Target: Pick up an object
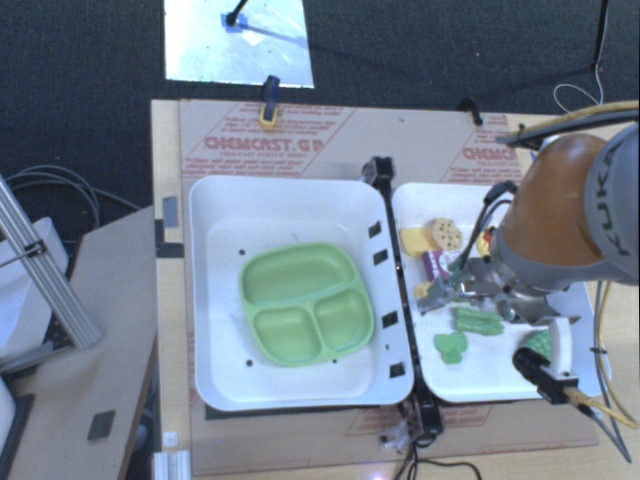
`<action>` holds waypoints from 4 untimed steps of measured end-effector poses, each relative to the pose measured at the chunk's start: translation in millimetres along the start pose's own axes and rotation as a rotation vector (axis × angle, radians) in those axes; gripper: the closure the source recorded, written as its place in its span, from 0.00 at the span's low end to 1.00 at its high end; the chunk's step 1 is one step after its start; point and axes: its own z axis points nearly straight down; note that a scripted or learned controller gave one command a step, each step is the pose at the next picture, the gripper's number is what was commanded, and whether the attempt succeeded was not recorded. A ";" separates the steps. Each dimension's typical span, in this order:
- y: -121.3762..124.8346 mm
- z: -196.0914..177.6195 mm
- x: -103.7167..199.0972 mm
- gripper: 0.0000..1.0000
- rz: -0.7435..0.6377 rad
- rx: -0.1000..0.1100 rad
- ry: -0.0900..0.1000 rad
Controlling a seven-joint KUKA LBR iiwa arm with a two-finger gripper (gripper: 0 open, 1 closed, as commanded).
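Observation:
The right bin [470, 393] holds several small toys. A yellow block [414, 240] and a round beige dotted piece [446, 233] lie at its far left. A purple item [436, 265] sits just below them. A long green piece [477, 321] and a small green lumpy piece [450, 346] lie nearer the front. My gripper [447, 290] reaches in from the right and hangs low over the bin's left side, between the purple item and the long green piece. The arm's orange band [555, 203] hides the bin's right part.
The left bin [215, 268] carries a green divided tray [305, 303]. A black divider [392, 268] runs between the bins. A green-and-white item [540, 342] lies at the right bin's front right, beside a black part of the wrist [535, 368]. Cables hang at the right.

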 end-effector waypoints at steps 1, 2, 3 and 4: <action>-1.6 105.6 -47.1 0.00 0.012 0.001 -0.006; 2.1 88.3 -47.2 1.00 0.011 -0.011 -0.010; 0.8 -0.9 36.7 1.00 -0.004 -0.002 0.002; -0.8 3.9 30.8 0.00 0.007 0.005 -0.001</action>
